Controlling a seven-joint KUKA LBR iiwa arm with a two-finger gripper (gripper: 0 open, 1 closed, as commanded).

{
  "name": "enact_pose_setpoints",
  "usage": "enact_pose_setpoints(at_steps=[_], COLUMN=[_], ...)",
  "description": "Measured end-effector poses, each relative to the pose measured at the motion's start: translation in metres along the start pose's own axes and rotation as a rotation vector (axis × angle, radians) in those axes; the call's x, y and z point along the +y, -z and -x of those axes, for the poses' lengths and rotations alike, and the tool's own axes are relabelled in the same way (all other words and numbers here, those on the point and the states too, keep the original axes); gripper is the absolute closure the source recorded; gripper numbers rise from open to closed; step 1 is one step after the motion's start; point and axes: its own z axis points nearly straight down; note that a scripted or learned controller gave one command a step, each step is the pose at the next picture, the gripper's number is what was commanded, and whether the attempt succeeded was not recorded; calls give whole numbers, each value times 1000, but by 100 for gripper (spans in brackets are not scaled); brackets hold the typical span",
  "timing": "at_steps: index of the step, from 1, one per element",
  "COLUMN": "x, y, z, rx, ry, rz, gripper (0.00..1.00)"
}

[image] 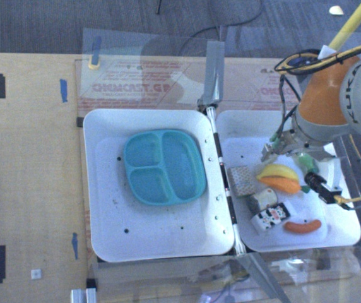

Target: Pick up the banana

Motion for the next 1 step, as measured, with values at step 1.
enact_pose_setpoints(at_steps=[1], x=[-21], y=[86], z=[6], rx=[0], ry=[-104], rz=[-14], gripper=[100])
